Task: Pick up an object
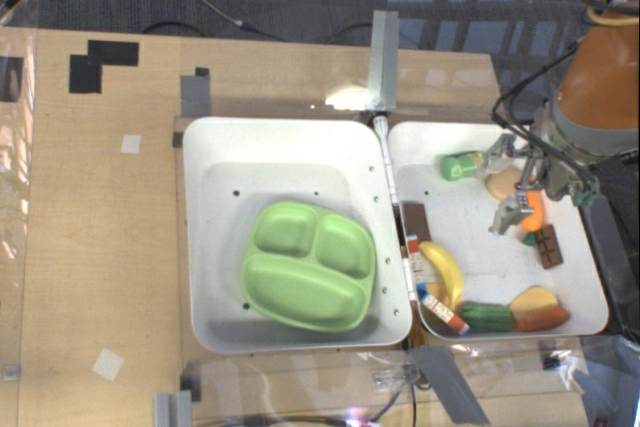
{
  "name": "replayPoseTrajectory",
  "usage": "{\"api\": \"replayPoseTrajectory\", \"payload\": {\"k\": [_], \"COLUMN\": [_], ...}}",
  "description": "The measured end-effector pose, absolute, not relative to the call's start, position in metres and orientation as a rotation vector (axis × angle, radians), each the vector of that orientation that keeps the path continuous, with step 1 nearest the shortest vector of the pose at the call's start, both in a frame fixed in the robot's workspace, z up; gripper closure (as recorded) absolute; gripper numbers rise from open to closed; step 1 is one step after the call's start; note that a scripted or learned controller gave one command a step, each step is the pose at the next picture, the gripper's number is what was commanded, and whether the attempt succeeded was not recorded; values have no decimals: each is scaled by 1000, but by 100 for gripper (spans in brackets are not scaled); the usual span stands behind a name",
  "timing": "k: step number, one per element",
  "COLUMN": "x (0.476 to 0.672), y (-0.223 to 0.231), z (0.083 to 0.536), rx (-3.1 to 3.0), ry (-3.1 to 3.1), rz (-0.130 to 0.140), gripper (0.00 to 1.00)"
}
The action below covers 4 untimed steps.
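Observation:
The right bin (pixel 590 315) holds several items. A green cylinder (pixel 460 165) and a beige round piece (pixel 503 183) lie at the back. An orange item (pixel 535 207) and a brown chocolate bar (pixel 547 247) are at the right. A banana (pixel 443 270), a dark bar (pixel 412 220), a green cucumber (pixel 487 315), a bread-like piece (pixel 540 308) and a red-and-blue marker (pixel 441 308) lie toward the front. My gripper (pixel 517 195) hangs low over the bin's back right, open, right beside the orange item and the beige piece, with nothing visibly held.
The left bin (pixel 210 165) carries a green divided plate (pixel 308 265). A metal post (pixel 384 55) stands behind the wall between the bins. The arm's orange band (pixel 605 75) and dark cables overhang the right bin's far right corner.

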<state>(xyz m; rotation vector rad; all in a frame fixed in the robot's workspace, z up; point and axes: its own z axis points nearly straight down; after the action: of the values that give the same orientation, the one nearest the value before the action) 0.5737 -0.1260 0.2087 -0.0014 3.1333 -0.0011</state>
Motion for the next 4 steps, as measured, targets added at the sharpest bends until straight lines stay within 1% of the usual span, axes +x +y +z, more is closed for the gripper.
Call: {"api": "replayPoseTrajectory", "payload": {"k": [1,2,3,4], "x": [642,602,581,569], "y": [-172,-207,-206,-206], "z": [124,98,98,98], "rx": [-192,-134,-110,-101], "ry": [3101,3111,3108,3108], "rz": [-15,-10,-13,-15], "gripper": [0,0,0,0]}}
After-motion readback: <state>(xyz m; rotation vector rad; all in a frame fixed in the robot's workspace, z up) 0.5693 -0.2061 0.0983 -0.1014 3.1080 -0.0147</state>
